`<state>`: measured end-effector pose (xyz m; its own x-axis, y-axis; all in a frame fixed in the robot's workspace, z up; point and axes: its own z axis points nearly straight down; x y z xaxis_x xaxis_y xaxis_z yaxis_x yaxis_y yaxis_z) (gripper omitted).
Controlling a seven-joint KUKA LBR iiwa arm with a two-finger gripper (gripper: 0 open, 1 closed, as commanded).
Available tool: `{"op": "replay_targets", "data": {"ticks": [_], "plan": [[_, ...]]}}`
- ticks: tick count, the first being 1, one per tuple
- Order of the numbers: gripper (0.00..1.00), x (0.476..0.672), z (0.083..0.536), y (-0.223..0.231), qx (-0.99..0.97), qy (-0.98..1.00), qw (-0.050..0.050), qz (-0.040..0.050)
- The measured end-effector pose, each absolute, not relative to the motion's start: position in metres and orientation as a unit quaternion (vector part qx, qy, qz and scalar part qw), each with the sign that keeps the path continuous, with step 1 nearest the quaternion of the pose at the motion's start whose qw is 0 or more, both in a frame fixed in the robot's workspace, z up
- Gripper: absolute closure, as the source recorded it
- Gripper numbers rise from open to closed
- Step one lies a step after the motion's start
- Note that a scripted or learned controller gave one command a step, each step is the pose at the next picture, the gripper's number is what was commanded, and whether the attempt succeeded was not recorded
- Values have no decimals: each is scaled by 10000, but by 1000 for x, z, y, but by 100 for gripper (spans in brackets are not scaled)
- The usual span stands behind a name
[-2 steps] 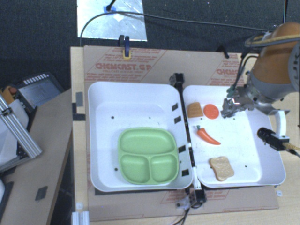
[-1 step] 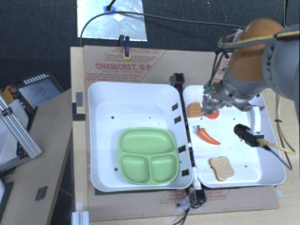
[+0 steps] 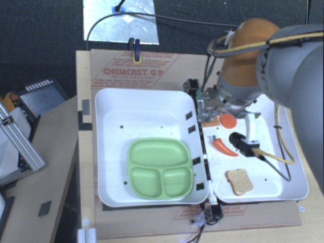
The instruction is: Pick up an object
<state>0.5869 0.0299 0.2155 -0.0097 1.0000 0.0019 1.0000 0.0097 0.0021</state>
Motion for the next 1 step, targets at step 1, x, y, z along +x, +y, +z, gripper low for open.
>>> {"op": "replay_targets", "data": {"ticks": [1], "plan": [[100, 596, 220, 72, 7041, 7101, 5, 18]]}}
